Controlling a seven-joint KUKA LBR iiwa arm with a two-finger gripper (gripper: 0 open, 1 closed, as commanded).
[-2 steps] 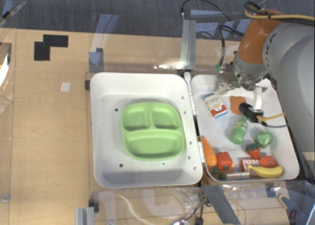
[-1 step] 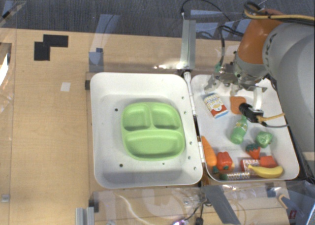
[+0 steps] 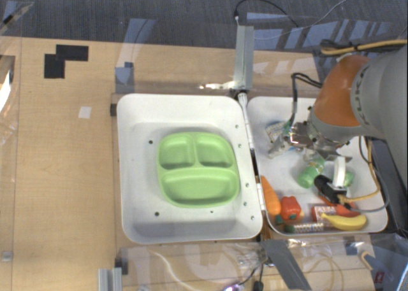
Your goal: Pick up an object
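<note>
On the wooden bench (image 3: 57,156), the gripper (image 3: 287,137), whose state I cannot tell, hangs in the right bin (image 3: 255,118) near the green cup (image 3: 310,174), and crowded toys could deflect a grasp.

Two white bins (image 3: 127,156), one green divided plate (image 3: 198,169), one carrot (image 3: 271,197), one banana (image 3: 345,221), one red pepper (image 3: 291,207).

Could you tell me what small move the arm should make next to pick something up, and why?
Probably a short descent. The gripper hovers in the right bin, above its upper left part, holding nothing visible, and the toys, such as the carrot and banana, lie nearer the front edge.
</note>
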